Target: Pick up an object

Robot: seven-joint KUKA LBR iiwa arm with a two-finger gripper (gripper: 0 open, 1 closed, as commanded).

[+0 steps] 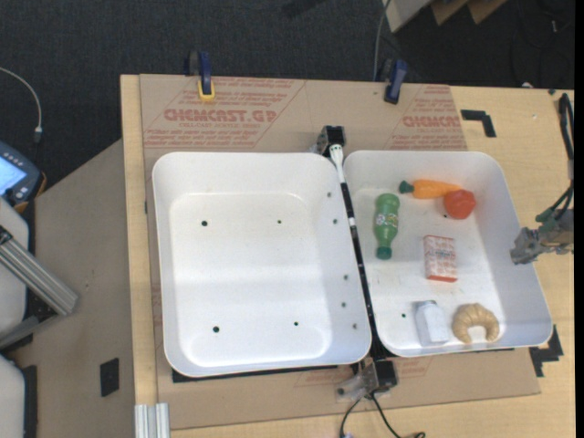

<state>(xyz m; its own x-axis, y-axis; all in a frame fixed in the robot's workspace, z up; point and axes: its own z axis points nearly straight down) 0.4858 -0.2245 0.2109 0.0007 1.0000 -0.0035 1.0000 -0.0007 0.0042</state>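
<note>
Risk of a missed or double grasp in the right bin: croissant touching the small white packet at the near edge, tomato against the carrot near the far edge, green bottle likely to roll. Gripper just at the right rim, holding nothing visible; opening impossible to tell

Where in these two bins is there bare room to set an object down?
The left bin offers bare floor wall to wall. The right bin is crowded: green bottle, carrot, tomato, carton, croissant.
</note>
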